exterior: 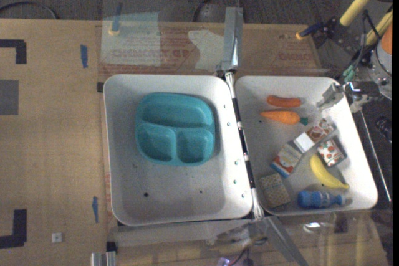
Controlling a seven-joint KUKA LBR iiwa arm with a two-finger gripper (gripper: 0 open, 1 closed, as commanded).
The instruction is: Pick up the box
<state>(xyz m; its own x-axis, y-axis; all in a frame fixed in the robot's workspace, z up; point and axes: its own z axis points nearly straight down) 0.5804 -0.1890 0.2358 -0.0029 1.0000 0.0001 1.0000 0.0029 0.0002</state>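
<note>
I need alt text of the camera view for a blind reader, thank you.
The gripper hovers at the right bin's upper right edge, apart from the box lying among toy food. A teal divided tray sits in the left bin.

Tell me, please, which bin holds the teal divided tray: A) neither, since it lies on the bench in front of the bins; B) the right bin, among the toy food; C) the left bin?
C: the teal divided tray lies alone inside the left bin, while the right bin holds the carrot, the banana and the box.
</note>
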